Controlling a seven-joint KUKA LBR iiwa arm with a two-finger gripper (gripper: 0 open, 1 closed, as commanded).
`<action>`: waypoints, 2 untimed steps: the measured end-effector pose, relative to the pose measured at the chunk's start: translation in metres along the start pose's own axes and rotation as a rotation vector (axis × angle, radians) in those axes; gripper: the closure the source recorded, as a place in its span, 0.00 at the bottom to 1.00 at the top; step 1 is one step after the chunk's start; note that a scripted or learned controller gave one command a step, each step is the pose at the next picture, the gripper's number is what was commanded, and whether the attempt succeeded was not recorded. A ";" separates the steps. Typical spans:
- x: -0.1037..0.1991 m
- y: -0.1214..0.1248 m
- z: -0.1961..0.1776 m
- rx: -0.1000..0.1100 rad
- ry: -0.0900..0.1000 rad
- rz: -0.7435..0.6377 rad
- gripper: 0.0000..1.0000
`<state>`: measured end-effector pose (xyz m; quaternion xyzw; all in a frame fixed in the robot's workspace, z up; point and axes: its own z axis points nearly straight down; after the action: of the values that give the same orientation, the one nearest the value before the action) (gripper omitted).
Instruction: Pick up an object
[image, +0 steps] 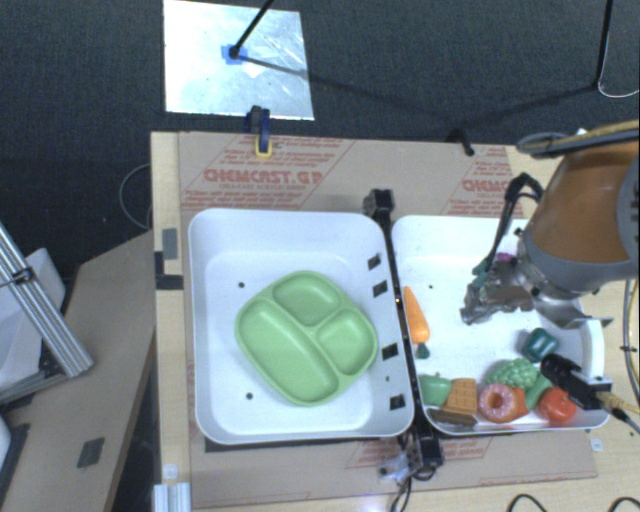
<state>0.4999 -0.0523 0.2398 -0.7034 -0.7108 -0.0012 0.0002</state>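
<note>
green divided plate (306, 337) — left bin (215, 250)

Toy foods (497, 397) cluster along right bin's (440, 250) near edge.

You have open floor across the far half of the right bin (440, 240). Its near edge is crowded: waffle (462, 397), donut (498, 402), broccoli (516, 374) and tomato (557, 406) sit packed together. A carrot (416, 318) lies along its left wall. The green divided plate (305, 338) fills the left bin's (215, 250) middle.
</note>
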 end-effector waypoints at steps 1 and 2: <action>0.061 -0.009 0.008 0.001 -0.001 0.002 1.00; 0.087 -0.004 0.008 0.000 -0.001 0.004 1.00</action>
<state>0.4949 0.0342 0.2324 -0.7047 -0.7095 -0.0009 -0.0002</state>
